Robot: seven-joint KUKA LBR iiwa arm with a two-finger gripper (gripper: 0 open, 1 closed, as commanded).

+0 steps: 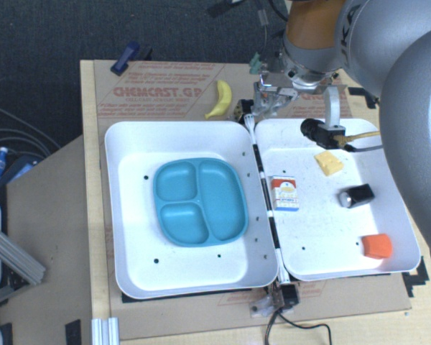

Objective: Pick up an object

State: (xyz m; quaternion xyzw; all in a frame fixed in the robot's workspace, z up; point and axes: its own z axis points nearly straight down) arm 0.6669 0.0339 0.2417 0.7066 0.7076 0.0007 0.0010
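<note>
In the right bin [323, 261] lie a small red, white and blue box [284, 193], a pale yellow wedge [330, 163], a small black and grey block [355, 195] and an orange block [377, 246]. The left bin [129, 257] holds a blue divided plate [200, 200]. My gripper [257, 111] hangs over the back rim where the two bins meet, left of the yellow wedge and above the box. Nothing shows between its fingers.
A yellow banana [220, 99] lies on the brown board [158, 88] behind the left bin, close to the gripper's left. A blue clip-like thing [124, 59] sits at the board's back left edge. The arm's grey body covers the upper right.
</note>
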